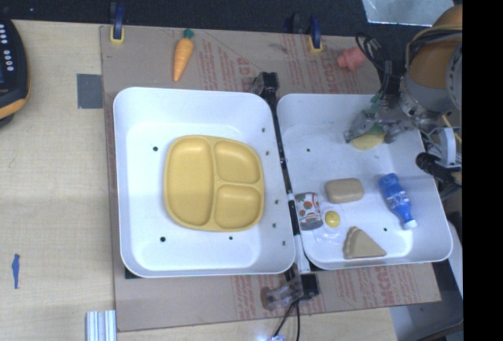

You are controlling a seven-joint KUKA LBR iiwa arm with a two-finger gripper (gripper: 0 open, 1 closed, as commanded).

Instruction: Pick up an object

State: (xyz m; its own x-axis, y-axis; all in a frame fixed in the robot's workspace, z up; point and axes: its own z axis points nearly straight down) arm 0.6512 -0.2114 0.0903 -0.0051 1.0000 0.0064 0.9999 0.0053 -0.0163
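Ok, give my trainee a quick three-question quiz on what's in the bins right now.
1. True or false: the yellow divided plate lies in the left bin.
2. Which lies nearest the gripper? A) blue bottle B) pale yellow piece C) tan block
3. Fill in: the toy carrot lies ____ both bins, on the brown board.

Key: 1 true; 2 B; 3 outside.

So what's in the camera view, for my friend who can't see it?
The robot's tool is down in the right bin at a small yellow thing. Nearby lie a blue bottle and tan blocks; the left bin holds a yellow tray.
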